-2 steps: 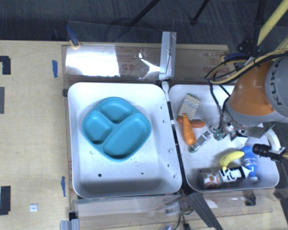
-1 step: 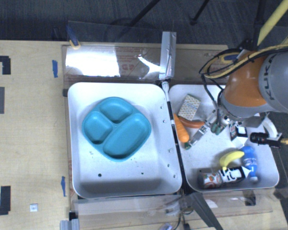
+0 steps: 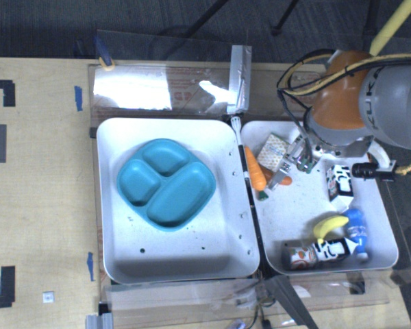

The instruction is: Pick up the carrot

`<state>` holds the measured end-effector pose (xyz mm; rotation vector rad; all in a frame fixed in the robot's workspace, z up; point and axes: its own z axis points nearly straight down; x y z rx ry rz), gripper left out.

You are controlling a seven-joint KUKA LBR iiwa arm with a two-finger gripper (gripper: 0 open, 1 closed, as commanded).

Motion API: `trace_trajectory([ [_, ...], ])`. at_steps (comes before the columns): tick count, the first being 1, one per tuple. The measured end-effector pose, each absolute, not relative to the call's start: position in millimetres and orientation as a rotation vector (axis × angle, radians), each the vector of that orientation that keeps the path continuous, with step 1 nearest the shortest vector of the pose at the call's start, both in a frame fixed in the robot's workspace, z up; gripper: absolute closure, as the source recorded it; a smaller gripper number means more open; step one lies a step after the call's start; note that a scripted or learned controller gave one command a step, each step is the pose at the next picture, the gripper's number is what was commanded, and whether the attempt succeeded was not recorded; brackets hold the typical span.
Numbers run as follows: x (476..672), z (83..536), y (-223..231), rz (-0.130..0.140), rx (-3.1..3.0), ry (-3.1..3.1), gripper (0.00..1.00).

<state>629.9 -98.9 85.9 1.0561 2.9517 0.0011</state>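
Note:
The carrot (image 3: 255, 171) is orange with a green stem end. It lies along the left wall of the right bin (image 3: 377, 204), pointing up and slightly left, stem end toward the front. My gripper (image 3: 286, 168) hangs low in the right bin just right of the carrot, a short gap away, under the grey and orange wrist. A small orange bit (image 3: 283, 181) shows at the gripper's tip, and I cannot tell what it is. The carrot rests on the bin floor.
A beige crumpled packet (image 3: 273, 151) lies right behind the gripper. A black-and-white carton (image 3: 339, 181), banana (image 3: 329, 225), blue bottle (image 3: 356, 226) and can (image 3: 301, 256) sit in the right bin's front right. The left bin (image 3: 123, 252) holds a blue divided plate (image 3: 166, 181).

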Motion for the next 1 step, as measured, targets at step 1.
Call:
trace_trajectory([
  [1,632.4,97.4,-99.6,0.004,1.055,2.943,1.0],
])
